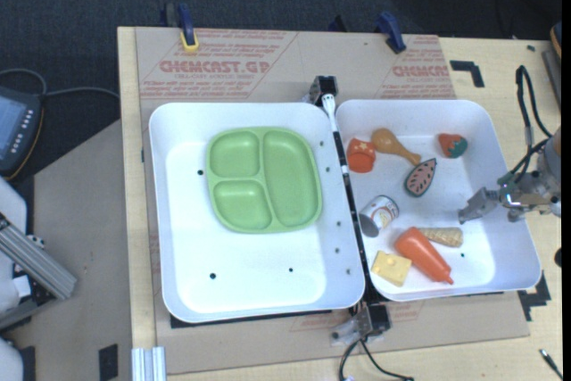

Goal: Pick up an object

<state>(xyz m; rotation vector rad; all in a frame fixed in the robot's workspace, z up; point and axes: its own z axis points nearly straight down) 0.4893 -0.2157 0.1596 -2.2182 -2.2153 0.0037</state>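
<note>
Right bin (500,268): carrot (425,252), cheese (391,268), can (382,211), all loose. Hand (477,208) at the bin's right side, finger state cannot be told, nothing held. Pick not yet made.

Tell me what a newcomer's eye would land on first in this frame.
The green plate with three compartments stands out in the left bin. Next comes the colourful toy food in the right bin, chiefly the carrot near its front. The gripper reaches over that bin's right side.
</note>
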